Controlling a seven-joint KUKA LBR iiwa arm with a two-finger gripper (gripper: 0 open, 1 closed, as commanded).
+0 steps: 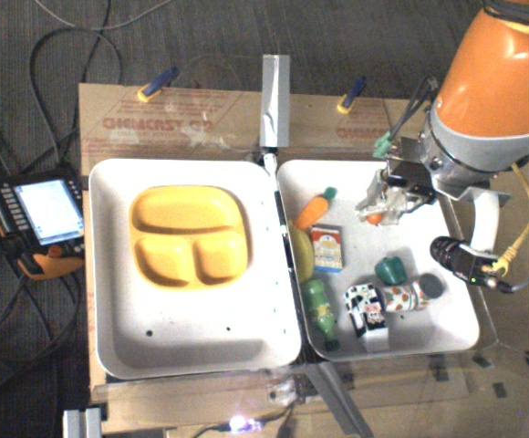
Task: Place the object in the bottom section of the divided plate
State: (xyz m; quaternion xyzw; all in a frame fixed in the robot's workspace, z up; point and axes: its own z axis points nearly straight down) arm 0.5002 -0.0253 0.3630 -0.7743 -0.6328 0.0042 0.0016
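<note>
A yellow divided plate [190,210] lies in the left bin [128,327], with one wide section at the far side and two small ones at the near side; nothing rests in it. My gripper [380,203] hangs low over the far part of the right bin [451,331]. A small orange bit [373,217] shows just below it, and whether it is held cannot be told. A carrot [312,210] lies left of the gripper, apart from it.
In the right bin are a small printed box [326,248], a yellow-green fruit [302,254], a green bottle [319,305], a black-and-white cow-patterned item [365,307], a green pepper [391,268] and a small can [405,297]. A teach pendant [42,212] sits left of the bench.
</note>
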